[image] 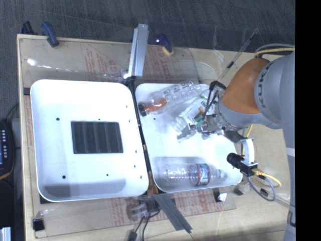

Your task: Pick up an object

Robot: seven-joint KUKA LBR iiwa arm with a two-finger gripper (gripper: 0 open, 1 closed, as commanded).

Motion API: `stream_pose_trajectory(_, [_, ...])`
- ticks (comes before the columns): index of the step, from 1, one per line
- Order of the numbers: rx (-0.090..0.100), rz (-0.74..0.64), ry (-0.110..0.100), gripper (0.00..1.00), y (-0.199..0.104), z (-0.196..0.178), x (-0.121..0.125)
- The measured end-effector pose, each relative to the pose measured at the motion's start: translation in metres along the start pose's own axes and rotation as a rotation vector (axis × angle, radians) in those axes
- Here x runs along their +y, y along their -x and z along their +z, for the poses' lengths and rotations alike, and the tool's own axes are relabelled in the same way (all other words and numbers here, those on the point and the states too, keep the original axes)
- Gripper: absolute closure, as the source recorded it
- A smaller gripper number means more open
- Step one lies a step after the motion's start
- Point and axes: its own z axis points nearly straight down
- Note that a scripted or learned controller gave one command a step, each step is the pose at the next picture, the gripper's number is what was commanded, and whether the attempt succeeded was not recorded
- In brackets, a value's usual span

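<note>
Clear bottle (193, 172) lies near end effector (193, 127) amid crumpled plastic (183, 95).

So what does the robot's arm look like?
The arm is big, round and grey, with a bright orange band above the wrist. Its gripper is small, silvery metal with dark parts. A yellow cable and dark wires hang beside it.

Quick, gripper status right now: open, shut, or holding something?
Gripper: down in the right bin among clear plastic packaging; whether it grips anything cannot be told from this view.
</note>
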Motion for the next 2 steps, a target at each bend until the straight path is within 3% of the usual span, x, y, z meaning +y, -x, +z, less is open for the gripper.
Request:
stream_pose_trajectory(1, [-0.001, 0.037, 0.000, 0.00, 0.004, 0.001, 0.061])
stream_pose_trajectory(2, [0.003, -0.103, -0.023, 0.00, 0.009, 0.051, 0.101])
